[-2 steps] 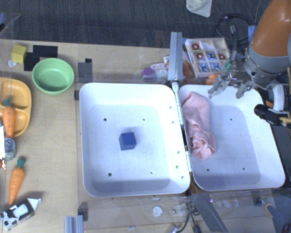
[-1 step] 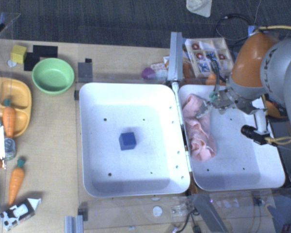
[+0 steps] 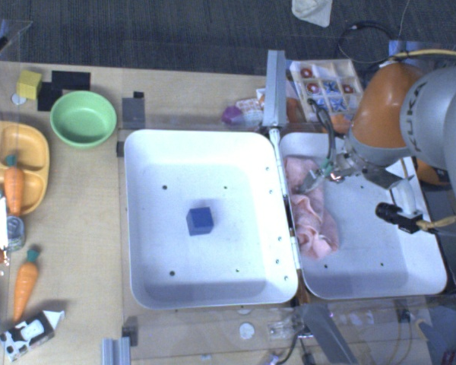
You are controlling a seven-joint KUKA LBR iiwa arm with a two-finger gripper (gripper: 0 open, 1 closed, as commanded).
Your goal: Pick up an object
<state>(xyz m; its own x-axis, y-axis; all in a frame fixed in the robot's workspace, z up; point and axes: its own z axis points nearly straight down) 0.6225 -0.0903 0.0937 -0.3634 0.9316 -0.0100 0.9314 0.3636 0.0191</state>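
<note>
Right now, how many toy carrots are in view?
2, both left of the bins: one orange toy carrot lies in the yellow divided plastic tray; the other orange toy carrot lies on the bench below it. None seems hidden.

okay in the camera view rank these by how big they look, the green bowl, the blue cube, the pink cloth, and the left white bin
1. left white bin
2. pink cloth
3. green bowl, looking close to the cloth, so that order is unsure
4. blue cube

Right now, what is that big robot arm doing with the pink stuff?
The grey and orange arm reaches into the right bin from the right. Its gripper is down at the top of a crumpled pink cloth lying along that bin's left side. Whether it has hold of the cloth can't be told. In the left bin, a small blue cube sits alone, untouched.
</note>
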